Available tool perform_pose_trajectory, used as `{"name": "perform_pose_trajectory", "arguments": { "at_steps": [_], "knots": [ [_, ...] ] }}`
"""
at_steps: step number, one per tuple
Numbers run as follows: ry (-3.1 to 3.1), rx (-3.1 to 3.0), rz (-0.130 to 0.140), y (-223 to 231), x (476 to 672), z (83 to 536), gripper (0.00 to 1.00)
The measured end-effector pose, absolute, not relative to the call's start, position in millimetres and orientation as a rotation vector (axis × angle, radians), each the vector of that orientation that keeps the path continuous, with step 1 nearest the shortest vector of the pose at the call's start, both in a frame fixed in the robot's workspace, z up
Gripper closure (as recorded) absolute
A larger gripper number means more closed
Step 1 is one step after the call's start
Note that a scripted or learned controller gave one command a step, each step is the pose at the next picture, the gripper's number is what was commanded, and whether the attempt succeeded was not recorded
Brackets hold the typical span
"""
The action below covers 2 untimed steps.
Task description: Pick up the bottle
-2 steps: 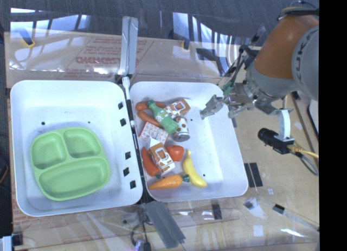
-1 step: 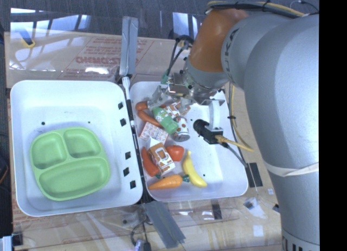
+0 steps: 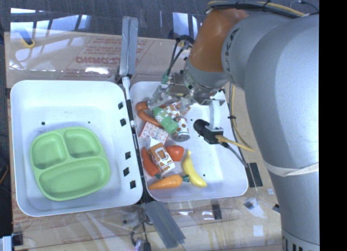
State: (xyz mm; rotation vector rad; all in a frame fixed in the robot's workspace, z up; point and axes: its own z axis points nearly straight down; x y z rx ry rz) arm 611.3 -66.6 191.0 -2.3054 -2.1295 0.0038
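Crowding right bin point(image 3: 230, 182): bottle point(image 3: 165, 120), toy food.

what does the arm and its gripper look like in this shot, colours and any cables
The arm is a thick, rounded grey body with a glossy orange band above the wrist. Yellow and black cables run over the top of the band. The gripper is a small metallic assembly with dark wires looping down to it.
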Motion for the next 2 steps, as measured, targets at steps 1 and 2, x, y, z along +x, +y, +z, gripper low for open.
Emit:
{"name": "perform_pose_trajectory", "arguments": {
  "at_steps": [1, 2],
  "knots": [
    [-2.306, -2.158, -0.017, -101.4, 610.5, 114.7, 0.0],
    [-2.31, -2.154, -0.014, -102.2, 610.7, 125.0, 1.0]
  ]
}}
